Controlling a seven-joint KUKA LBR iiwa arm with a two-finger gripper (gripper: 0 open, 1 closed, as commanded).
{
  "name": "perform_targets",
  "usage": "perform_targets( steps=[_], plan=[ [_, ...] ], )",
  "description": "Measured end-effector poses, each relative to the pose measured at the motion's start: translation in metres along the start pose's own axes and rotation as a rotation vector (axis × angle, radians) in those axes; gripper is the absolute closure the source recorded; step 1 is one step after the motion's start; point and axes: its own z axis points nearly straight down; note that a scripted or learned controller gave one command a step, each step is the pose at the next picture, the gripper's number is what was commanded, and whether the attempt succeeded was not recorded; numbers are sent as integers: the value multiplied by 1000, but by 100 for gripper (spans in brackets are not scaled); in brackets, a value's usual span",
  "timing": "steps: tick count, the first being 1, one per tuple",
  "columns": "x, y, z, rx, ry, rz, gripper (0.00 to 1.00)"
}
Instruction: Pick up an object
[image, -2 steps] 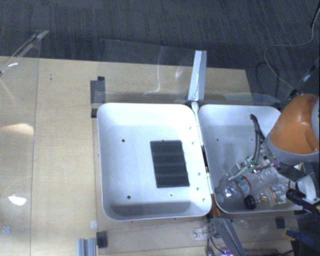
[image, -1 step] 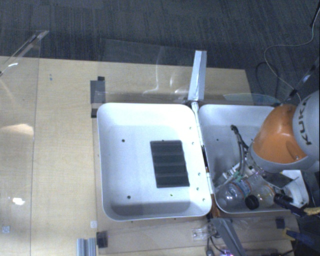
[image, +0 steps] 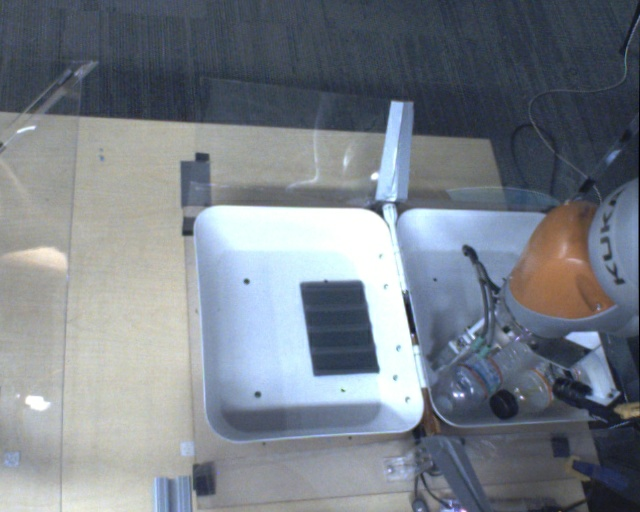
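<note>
Writing: white letters "KU" can be read on the grey arm link at the right edge of the frame, above the orange band (image: 562, 265); the remainder runs out of frame. No other legible text.
Arm: grey KUKA arm (image: 622, 225) enters from the right and reaches down into the lower part of the right bin.
End effector: the two-finger end effector (image: 478, 345) sits low in the right shallow white bin (image: 440, 250), among cables and just above the bottle. Finger state: cannot tell; wrist and cables mask them.
Task object: a clear plastic bottle with a black cap (image: 490, 385) lies on its side at the lower edge of the right bin, directly beside the end effector. Contact between the two cannot be confirmed.
Left bin: the left shallow white bin (image: 230, 300) holds one dark ribbed rectangular pad (image: 340, 327), lying flat near the centre, well apart from all four walls.
Edges: the two bins touch along their shared wall at frame centre-right. An upright grey metal post (image: 397, 150) stands at the top of that junction.
Open room: the upper half of the right bin is bare white floor. The pale wooden table (image: 100, 300) extends wide and bare across the left of the frame.
Clear panel: a transparent sheet (image: 290, 140) stands behind the left bin, upper centre.
</note>
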Motion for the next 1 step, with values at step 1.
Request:
perform_targets(
  steps=[1],
  plan=[
    [-5,29,1,1,-1,146,0]
  ],
)
